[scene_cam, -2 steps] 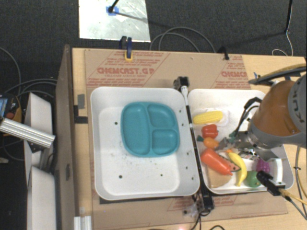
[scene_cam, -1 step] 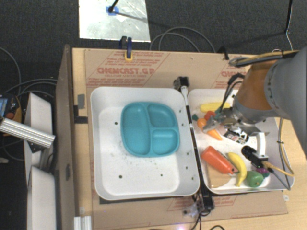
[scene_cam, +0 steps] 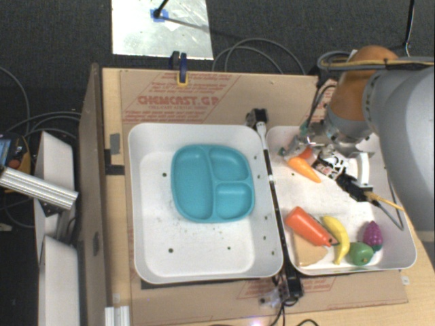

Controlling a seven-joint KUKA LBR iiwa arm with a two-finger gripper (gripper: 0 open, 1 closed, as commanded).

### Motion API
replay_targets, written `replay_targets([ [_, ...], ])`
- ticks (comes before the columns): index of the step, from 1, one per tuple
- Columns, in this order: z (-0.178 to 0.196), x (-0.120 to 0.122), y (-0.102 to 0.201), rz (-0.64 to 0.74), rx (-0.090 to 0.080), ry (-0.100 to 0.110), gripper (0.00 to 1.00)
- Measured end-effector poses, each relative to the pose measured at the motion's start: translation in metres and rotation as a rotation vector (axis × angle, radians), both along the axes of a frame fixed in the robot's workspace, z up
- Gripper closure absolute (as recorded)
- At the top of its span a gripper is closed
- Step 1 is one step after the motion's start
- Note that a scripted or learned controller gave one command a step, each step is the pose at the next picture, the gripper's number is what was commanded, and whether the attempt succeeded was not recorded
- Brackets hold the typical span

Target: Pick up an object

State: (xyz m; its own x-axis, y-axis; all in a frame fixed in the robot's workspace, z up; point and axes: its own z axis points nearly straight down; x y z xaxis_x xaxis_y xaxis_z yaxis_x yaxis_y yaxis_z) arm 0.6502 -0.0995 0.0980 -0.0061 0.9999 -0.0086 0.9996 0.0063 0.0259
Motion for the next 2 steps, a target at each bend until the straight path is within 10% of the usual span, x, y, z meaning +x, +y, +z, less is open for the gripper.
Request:
replay_targets([
  [1,0.0,0.012,-0.001,-0.001,0.004,0.021,0.0],
  [2,0.016,0.014,-0.001,0.006,0.004,0.015,1.0],
])
